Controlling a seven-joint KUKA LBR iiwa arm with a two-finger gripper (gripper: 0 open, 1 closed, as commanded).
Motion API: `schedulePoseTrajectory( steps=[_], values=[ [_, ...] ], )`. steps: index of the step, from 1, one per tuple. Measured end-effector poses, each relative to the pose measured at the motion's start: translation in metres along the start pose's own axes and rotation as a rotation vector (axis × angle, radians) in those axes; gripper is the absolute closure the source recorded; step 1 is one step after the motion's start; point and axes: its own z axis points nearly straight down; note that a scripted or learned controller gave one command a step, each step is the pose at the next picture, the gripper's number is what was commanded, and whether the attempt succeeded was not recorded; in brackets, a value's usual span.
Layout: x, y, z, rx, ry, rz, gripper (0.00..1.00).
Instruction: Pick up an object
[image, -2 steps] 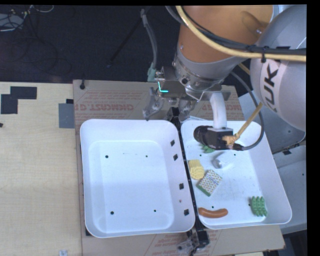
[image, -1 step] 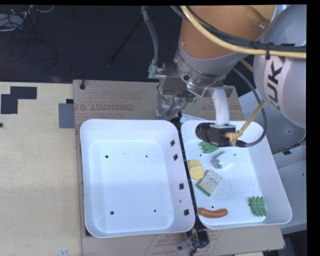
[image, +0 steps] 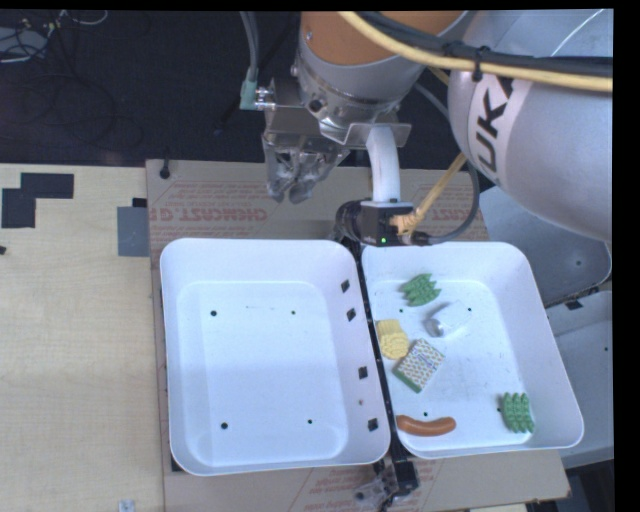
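Gripper (image: 295, 180) hangs above the left bin's (image: 190, 262) far edge. Fingers nearly together, nothing visible between them. Toys lie in right bin (image: 545, 330).

So the grey arm (image: 530, 120) comes in from the right, orange band (image: 370, 35) sitting right above the wrist. The hand (image: 293, 178) hangs up high past the far edge of the left bin (image: 190, 265), pointing down, with nothing between its fingers.
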Motion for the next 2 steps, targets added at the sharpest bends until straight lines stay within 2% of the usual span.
schedulePoseTrajectory(
  steps=[1,2],
  values=[
    [0.027,-0.008,-0.044,0.000,0.001,0.001,1.00],
    [0.026,-0.011,0.096,0.016,-0.007,0.003,1.00]
  ],
)
